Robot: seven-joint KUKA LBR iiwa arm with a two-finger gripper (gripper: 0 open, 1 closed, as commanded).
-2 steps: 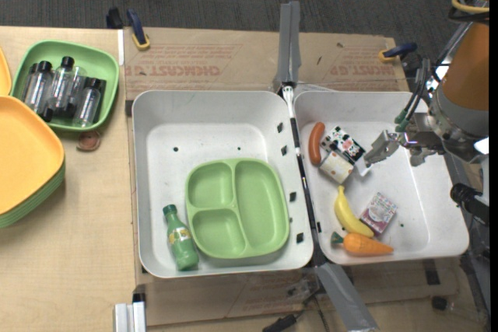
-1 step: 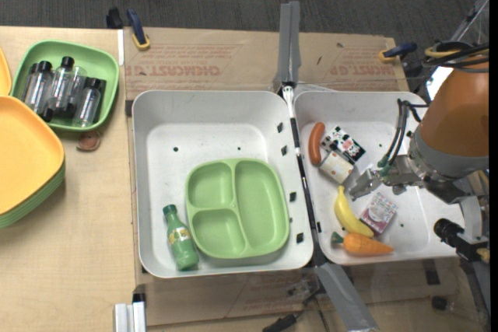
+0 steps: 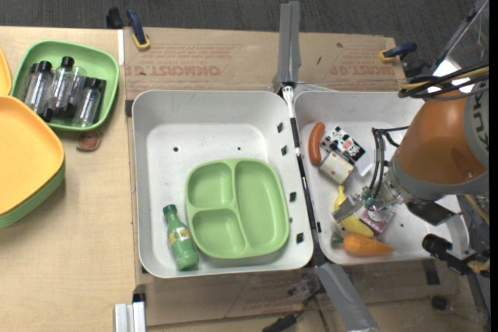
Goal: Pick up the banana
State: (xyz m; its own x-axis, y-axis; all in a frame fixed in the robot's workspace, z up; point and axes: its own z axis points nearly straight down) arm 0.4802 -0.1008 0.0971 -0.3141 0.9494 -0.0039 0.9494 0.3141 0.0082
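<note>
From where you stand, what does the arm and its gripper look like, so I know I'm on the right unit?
The arm is bulky and rounded, with a wide orange band over a grey wrist section. Thin dark cables loop down beside it toward the gripper, a small metallic assembly with pale, partly clear parts. No readable markings.

The left bin [image 3: 156, 120] offers the most open floor: a broad bare strip along its far edge and left side. A green divided tray [image 3: 236, 207] fills its near right part, and a green bottle [image 3: 180, 237] lies by the near left corner, just beside the tray.

The right bin [image 3: 358, 101] is crowded toward its near left corner. There the banana [image 3: 347, 220] sits hemmed in, a carrot [image 3: 367, 246] against it on the near side and a small white box [image 3: 336, 166] and a red sausage-shaped item [image 3: 315, 143] farther back. The gripper [image 3: 366, 202] and arm appear to cover the bin's right half from above. Bare floor shows along its far edge.
</note>
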